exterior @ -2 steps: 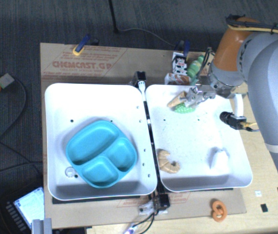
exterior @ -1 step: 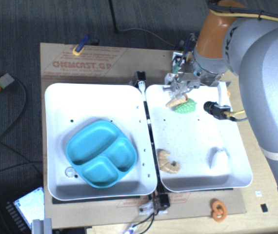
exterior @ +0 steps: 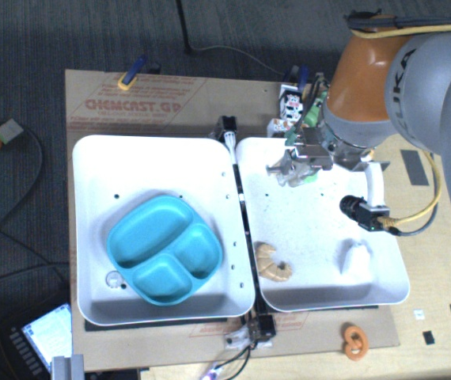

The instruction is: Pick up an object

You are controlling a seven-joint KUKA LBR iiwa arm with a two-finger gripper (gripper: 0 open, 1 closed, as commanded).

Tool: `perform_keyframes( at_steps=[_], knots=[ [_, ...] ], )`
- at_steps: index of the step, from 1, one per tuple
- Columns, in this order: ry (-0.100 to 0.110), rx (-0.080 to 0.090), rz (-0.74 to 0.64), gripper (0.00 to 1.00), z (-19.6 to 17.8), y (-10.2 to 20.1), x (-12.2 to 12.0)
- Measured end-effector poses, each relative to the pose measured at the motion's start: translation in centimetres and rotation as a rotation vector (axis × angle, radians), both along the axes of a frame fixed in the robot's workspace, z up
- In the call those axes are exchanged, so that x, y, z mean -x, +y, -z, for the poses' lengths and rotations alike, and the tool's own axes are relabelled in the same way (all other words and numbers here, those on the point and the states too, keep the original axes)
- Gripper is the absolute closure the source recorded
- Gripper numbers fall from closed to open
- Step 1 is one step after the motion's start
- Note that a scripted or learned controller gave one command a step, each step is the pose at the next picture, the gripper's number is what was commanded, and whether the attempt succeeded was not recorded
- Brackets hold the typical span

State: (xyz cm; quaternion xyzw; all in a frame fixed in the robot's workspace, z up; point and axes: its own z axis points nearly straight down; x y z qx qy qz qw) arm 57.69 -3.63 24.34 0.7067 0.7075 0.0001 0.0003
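Note:
My gripper (exterior: 295, 171) hangs over the far left part of the right bin (exterior: 320, 295), below the arm's orange band. A tan, knotted object (exterior: 273, 263) lies near that bin's front left corner, well in front of the gripper. Toward the front right of the same bin rests a small white object (exterior: 357, 256). In the left bin (exterior: 91, 165) lies a blue divided plate (exterior: 164, 248), and a small clear round thing (exterior: 114, 279) sits by the plate's front left edge.
A black plug on a yellow cable (exterior: 365, 212) hangs from the arm over the right bin. An orange ring-shaped item (exterior: 356, 340) lies on the bench in front of the bins. Clamps and small parts (exterior: 293, 105) crowd the bench behind the right bin.

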Motion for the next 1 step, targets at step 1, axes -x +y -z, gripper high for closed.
perform_keyframes(
  at_steps=[1],
  knots=[
    [0.002,0.0,0.0,1.0,0.69,7.02,1.86]
  ],
)
